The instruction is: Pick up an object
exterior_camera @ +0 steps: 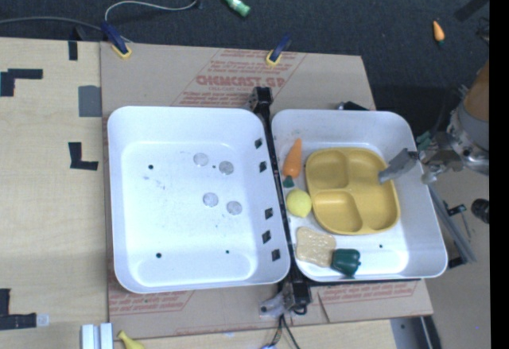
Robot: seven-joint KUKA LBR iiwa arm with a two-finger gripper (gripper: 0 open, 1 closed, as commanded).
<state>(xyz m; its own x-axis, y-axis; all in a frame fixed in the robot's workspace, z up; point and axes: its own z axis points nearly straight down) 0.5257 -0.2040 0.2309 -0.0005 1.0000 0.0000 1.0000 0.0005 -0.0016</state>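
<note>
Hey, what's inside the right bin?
The right bin holds a yellow divided plate, carrot, lemon, cracker and green pepper. Whatever lies beneath the plate is covered.

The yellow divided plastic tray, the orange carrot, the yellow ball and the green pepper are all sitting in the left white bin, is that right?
Not quite: the yellow divided plastic tray, orange carrot, yellow ball and green pepper sit in the right white bin, as the camera view shows.

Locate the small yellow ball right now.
The small yellow ball lies in the right white bin, by its left wall, between the orange carrot and the tan cracker.
</note>
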